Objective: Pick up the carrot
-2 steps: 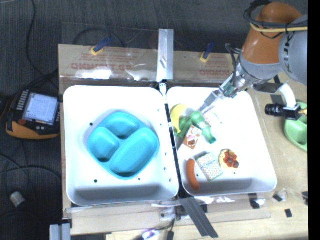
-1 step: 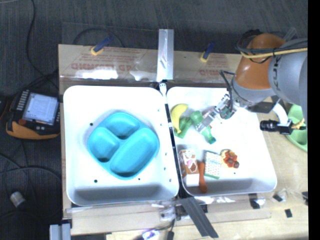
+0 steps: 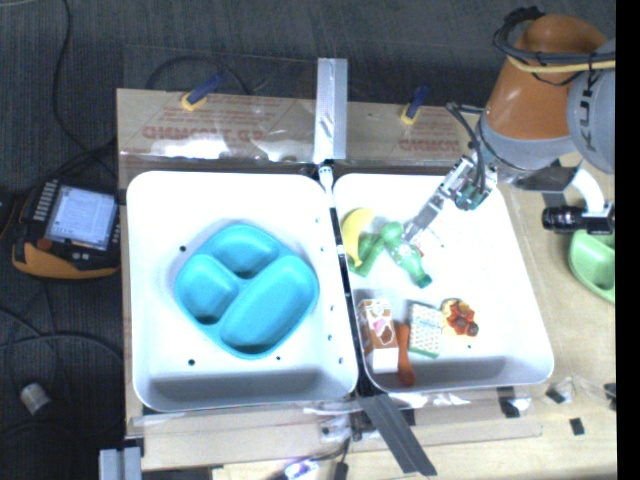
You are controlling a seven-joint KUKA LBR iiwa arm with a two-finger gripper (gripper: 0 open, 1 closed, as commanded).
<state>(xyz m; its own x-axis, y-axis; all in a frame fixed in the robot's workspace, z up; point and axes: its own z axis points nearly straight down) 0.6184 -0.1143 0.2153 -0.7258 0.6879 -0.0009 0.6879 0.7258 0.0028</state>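
The carrot [image 3: 403, 353] lies at the near edge of the right bin [image 3: 500, 298], between a small carton [image 3: 377, 324] and a green-edged packet [image 3: 425, 329]. The gripper [image 3: 415, 230] is well apart at 12 o'clock from it, tips down by a green bottle [image 3: 405, 258] and a banana [image 3: 356, 228]; whether its fingers are parted I cannot tell. The arm [image 3: 535, 98] slants in from 2 o'clock.

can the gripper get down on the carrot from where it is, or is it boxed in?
Probably, but tight. The carrot lies near the front wall of the right bin, with a small carton on one side and a green box on the other. From above it looks open. The gripper is over the green bottle.
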